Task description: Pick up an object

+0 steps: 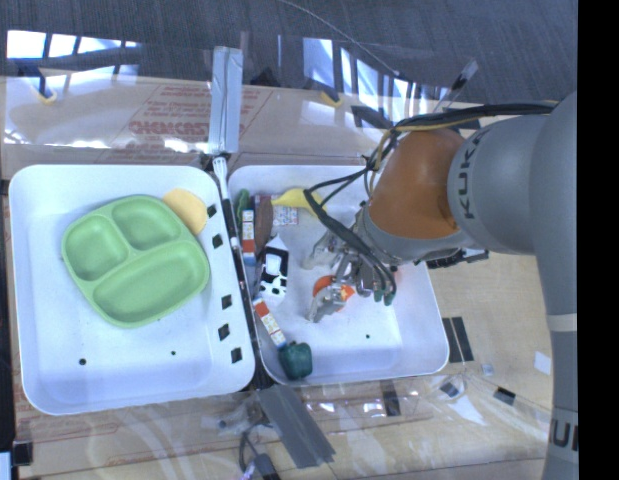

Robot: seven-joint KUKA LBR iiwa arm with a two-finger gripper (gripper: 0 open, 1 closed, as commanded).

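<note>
Camera view shows the gripper (351, 280) low inside the right bin (421, 330), and we cannot tell how its jaws stand, because the metal parts blur together there. Just at its tip lies a small orange and white object (334, 294), touching or almost touching the gripper from the left and near side. Its long axis seems to run from near-left to far-right, but the blur makes us unsure. We judge this is the thing the coming move turns on, since it is the closest one to the single arm.

Further out in the right bin we count one black and white block (274, 272) to the left, one yellow banana (289, 198) at the far side, and one dark green piece (295, 360) at the near-left corner. In the left bin (49, 368), well apart, we count one green divided plate (136, 259) and one yellow piece (187, 208) touching its far-right edge.
</note>
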